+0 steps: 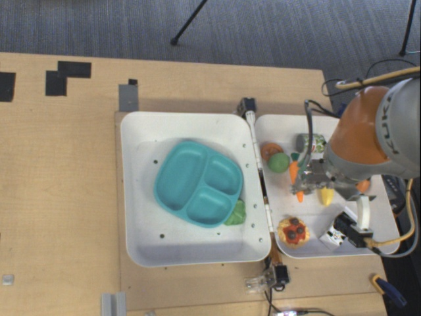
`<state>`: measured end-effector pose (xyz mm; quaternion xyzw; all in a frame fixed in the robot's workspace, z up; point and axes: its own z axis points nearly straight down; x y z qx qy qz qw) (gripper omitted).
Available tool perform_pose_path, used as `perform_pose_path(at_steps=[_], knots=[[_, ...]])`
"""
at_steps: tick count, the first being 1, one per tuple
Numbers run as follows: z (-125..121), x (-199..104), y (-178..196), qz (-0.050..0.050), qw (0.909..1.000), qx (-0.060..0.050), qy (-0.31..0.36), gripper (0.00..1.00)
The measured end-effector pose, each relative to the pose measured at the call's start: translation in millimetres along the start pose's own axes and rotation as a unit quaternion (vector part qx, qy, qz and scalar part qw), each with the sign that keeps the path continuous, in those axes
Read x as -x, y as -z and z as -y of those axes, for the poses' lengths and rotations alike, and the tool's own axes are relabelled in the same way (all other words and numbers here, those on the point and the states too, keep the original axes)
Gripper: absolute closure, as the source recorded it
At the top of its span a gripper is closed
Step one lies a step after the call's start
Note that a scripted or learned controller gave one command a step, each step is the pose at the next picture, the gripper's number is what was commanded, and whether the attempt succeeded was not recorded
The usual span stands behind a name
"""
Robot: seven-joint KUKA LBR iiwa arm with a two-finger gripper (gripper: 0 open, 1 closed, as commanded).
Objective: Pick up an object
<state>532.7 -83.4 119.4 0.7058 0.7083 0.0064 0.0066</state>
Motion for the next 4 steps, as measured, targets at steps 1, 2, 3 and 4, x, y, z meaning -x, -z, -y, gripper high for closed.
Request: perform_pose_path(at_steps=[1,2,3,4], knots=[[0,0,0,0.0,1.0,0.0,0.0,0.0],[-9,4,-33,0.0,1.0,-0.006,-0.002,0.0],[-11,4,-21,0.0,1.0,-0.004,-0.002,1.0],[-80,-40,119,0.0,1.0,-0.006,0.001,1.0]])
